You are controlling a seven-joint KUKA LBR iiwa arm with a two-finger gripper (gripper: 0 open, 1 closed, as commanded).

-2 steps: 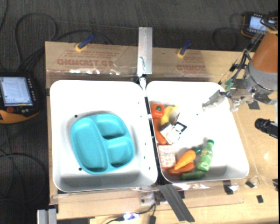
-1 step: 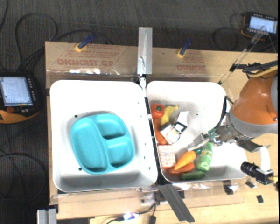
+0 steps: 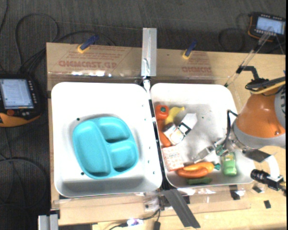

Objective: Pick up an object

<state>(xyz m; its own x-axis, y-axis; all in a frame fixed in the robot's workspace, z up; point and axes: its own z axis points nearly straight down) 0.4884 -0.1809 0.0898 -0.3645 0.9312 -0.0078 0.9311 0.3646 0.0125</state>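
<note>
The right bin (image 3: pixel 209 92) holds a loose heap of small things along its left and front sides: an orange pepper-shaped toy (image 3: pixel 162 112) at the upper left, a yellow banana-like piece (image 3: pixel 175 113) touching it, a white packet with a dark label (image 3: pixel 185 123) just below, a small white box with red print (image 3: pixel 172 158) against the bin's left wall, and a long orange toy with a red end (image 3: pixel 197 168) lying across the front, over something dark green (image 3: pixel 198 180). A light green block (image 3: pixel 228 164) stands near the front right corner. The arm reaches in from the right, its orange band (image 3: pixel 258 116) above the bin's right rim, and the gripper (image 3: pixel 220 148) hangs low over the bin floor between the orange toy and the green block, just beside both. Whether it grips anything or how wide it stands cannot be told, since the wrist covers it. The left bin (image 3: pixel 67 97) holds a turquoise divided tray (image 3: pixel 105 146) with three compartments, lying flat near its middle. Two tablet pendants (image 3: pixel 12 97) rest off the bench.
</note>
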